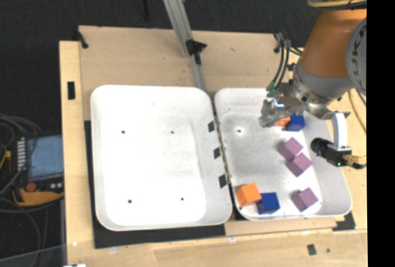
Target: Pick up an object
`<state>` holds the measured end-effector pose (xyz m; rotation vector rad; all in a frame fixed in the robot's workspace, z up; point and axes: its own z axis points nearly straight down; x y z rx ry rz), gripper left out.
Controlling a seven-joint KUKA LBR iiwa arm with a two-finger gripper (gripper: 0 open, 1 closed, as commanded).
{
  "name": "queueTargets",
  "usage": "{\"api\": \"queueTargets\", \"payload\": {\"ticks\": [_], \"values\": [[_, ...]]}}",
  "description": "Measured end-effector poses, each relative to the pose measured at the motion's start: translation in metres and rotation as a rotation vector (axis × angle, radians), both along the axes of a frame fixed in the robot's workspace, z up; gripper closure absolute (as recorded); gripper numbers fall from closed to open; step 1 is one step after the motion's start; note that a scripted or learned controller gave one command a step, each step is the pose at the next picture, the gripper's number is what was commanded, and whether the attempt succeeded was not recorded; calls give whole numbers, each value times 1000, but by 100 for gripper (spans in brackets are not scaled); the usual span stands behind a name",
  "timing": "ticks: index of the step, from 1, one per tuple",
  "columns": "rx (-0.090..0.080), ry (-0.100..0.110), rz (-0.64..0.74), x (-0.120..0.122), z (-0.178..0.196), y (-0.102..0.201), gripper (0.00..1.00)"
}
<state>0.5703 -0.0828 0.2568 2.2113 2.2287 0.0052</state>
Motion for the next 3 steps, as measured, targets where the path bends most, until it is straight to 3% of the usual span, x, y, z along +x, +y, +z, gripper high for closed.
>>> {"api": "queueTargets", "payload": {"ticks": [3], "values": [[0, 4, 0, 14, -9, 157, 100]]}}
